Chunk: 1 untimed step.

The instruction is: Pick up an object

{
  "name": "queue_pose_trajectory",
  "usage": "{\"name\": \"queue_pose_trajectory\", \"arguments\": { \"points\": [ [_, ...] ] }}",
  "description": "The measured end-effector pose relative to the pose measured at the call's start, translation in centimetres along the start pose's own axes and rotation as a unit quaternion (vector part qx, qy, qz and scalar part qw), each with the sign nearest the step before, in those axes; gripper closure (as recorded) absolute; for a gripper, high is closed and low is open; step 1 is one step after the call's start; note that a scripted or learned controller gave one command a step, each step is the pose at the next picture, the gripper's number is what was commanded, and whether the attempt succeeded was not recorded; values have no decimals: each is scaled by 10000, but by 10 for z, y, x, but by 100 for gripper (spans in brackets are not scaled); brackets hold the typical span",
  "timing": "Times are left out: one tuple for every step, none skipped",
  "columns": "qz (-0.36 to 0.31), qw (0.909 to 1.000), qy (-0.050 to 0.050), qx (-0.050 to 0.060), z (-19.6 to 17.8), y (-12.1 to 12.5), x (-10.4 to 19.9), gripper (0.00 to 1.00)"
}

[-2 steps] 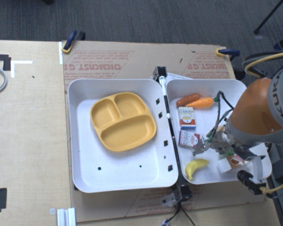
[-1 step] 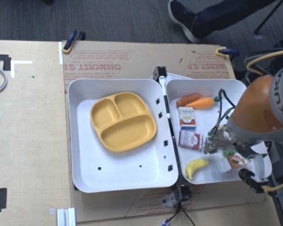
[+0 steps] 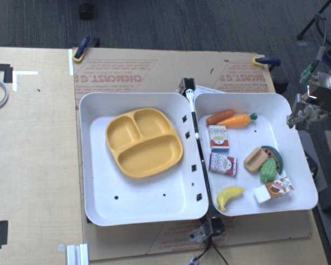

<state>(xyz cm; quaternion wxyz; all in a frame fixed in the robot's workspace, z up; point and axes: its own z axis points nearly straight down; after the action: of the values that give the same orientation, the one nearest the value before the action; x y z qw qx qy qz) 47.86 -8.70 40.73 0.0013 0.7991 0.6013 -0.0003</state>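
1. Toy food fills the right bin [image 3: 298, 148], which takes up the centre-right of the frame; none of it is lifted.
2. Toy carrot [image 3: 234, 120] lies near the bin's upper edge, its green tip pointing right, with a toy sausage [image 3: 219, 116] just beside it on the left.
3. Below them a small carton [image 3: 218, 137] and a second printed carton [image 3: 223, 164] sit one under the other, close to the divider between the bins.
4. Toy banana [image 3: 229, 196] rests near the lower edge.
5. To the right a bread piece [image 3: 255, 159] touches a watermelon slice [image 3: 275, 154] and a green leafy vegetable [image 3: 268, 170]; a white-and-brown box [image 3: 273, 189] lies just below.
6. Left bin [image 3: 94, 164] holds a yellow divided plate [image 3: 144, 142], sitting toward its upper half.
7. Gripper [image 3: 302, 114] hovers at the right edge of the frame, over the right bin's outer rim, well apart from the toys. Whether its fingers are apart or together cannot be told, as it is small and blurred.
8. Both bins sit on a cardboard sheet [image 3: 132, 73] held by clamps [image 3: 81, 48] at the upper corners.
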Motion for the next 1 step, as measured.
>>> {"name": "queue_pose_trajectory", "arguments": {
  "points": [
    [-17,10000,-10,-1,-9,1,0,100]
  ]
}}
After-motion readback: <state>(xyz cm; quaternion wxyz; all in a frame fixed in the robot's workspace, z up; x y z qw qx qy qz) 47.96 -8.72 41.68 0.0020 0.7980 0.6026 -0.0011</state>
